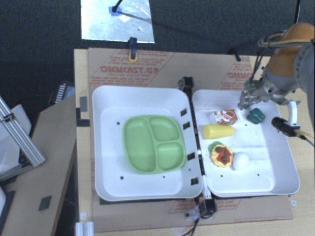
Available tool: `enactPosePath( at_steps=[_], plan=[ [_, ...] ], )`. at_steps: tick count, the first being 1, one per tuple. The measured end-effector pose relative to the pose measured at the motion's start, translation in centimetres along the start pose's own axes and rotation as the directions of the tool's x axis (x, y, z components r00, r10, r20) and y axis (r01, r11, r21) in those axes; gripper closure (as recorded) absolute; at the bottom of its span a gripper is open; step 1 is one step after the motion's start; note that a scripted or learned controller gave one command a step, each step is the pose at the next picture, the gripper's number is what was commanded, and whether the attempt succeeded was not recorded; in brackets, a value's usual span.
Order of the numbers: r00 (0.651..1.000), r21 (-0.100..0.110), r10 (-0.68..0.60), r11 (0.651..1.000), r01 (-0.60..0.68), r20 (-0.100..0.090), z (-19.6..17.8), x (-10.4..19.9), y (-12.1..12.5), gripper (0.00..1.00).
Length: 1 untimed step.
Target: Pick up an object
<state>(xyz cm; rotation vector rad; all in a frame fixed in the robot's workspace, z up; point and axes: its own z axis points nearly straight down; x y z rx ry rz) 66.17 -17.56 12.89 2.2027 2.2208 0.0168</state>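
My end effector hangs just beside the teal object in the right bin; its grip I cannot tell.

The arm runs off the picture's right edge, so its base and most of its length are cut away. Its gripper is a small dark tangle above the right bin, too blurred to tell how its fingers stand. Just beside the gripper, the teal object is too small to identify. The red-and-white packet carries print too fine to read. Far left of the bin, metal rails are cut by the picture's left edge.
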Motion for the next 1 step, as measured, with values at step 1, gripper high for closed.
enactPosePath(
  at_steps=[1],
  plan=[
    [1.000,0.010,0.002,1.000,-0.002,0.000,-6.47,-0.38,0.36,1.00]
  ],
)
